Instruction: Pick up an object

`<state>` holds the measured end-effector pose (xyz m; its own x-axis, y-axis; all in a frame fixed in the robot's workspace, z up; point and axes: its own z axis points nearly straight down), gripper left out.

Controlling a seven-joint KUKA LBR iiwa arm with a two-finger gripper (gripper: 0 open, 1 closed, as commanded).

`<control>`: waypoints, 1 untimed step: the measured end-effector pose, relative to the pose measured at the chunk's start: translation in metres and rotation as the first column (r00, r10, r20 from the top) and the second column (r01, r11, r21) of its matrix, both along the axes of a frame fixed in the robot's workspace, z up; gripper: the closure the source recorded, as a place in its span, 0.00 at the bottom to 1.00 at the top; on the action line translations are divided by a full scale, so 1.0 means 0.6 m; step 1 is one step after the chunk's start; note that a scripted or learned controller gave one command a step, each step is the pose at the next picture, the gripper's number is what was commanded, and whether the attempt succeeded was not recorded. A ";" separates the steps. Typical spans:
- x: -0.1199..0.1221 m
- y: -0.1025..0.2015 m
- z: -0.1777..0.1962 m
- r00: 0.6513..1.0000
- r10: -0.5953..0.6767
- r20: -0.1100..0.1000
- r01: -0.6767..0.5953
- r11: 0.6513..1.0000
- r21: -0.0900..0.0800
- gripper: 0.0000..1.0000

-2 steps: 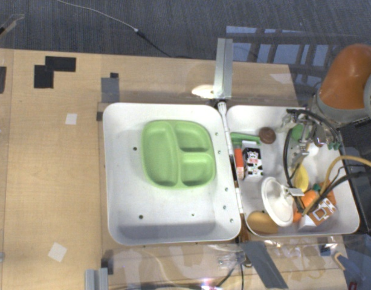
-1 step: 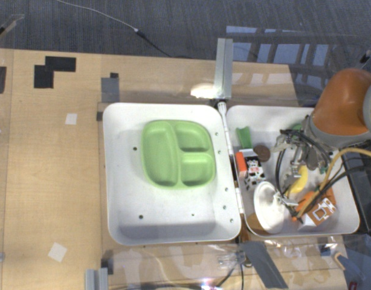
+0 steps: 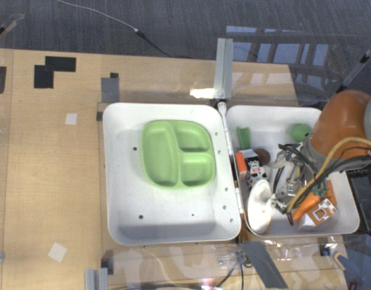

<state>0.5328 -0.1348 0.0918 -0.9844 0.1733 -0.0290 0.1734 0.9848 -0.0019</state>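
Observation:
My gripper (image 3: 284, 186) is low inside the right bin (image 3: 270, 116), among the objects there, with cables trailing from the wrist. Directly left of it lies a white cup-like object (image 3: 260, 203), tipped on its side. An orange carrot-shaped piece (image 3: 305, 208) and an orange box with white marks (image 3: 324, 209) lie just to its right. A small red, white and black item (image 3: 248, 164) and a brown round thing (image 3: 264, 157) sit further left. A green block (image 3: 243, 138) and a green round object (image 3: 300, 132) lie at the back. The arm hides part of the bin.
The left bin (image 3: 119, 222) holds a green divided plate (image 3: 177, 154) near its middle. A metal post (image 3: 223, 65) stands behind the wall between the two bins. The arm's orange band (image 3: 342, 119) hangs over the right bin's far right corner.

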 end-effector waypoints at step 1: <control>-0.054 0.050 0.010 0.999 -0.047 0.027 0.048 0.999 -0.016 0.00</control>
